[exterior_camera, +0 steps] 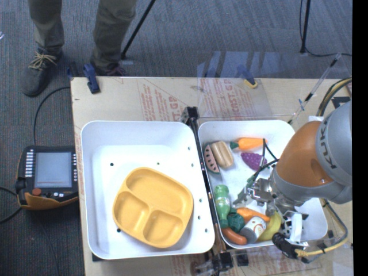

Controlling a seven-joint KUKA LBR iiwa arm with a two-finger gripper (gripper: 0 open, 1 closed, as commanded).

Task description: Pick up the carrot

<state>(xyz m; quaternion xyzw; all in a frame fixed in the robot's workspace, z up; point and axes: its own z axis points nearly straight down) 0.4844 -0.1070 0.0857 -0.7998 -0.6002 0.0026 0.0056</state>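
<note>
The carrot (252, 144), orange with a green stub at its left end, lies near the far wall of the right bin (287, 129). My gripper (253, 193) hangs low over the middle of that bin, nearer the camera than the carrot and apart from it, under the grey wrist and orange band (305, 160). A black cable runs from the wrist past the carrot's right end. The gripper sits just above a second small orange piece (252, 214), with the arm hiding part of the bin's right side.
The right bin also holds a watermelon slice (211, 158), a bread roll (223, 154), a purple eggplant (253, 160), a green bottle (222, 198), a red sausage (235, 236) and a banana (273, 225). A yellow divided plate (152, 207) lies in the left bin (98, 154).
</note>
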